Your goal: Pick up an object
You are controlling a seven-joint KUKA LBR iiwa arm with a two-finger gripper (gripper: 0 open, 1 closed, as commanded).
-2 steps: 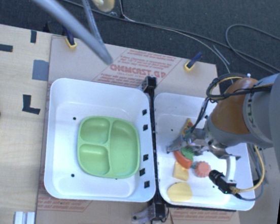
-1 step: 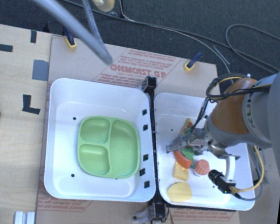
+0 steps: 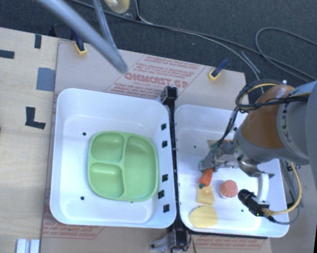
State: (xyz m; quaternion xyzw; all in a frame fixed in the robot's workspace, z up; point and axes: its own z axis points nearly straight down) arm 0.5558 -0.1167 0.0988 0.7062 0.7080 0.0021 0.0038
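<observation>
Four small pieces gathered toward the near end of the right bin: an orange carrot, a red ball just right of it, a yellow wedge touching the carrot's lower end, and a yellow lump nearest the front wall. Loose and close together, probably tipped in as pick targets, not arranged. Over in the left bin, a green plate lying flat, well apart from the arm and most likely a drop spot or a harder flat target. Reaching in from the right and bent down into the right bin, with the gripper low over the carrot's upper end, apparently touching or just above it. Probably aimed at the carrot, the piece standing clearest of the bin walls. Cannot tell whether spread or pressed together: tip dark, small and blurred against the wrist. Nothing visibly pinched or lifted; carrot seemingly resting on the bin floor. Risk of nudging wedge or ball, both being so near. Pick judged not yet made.
</observation>
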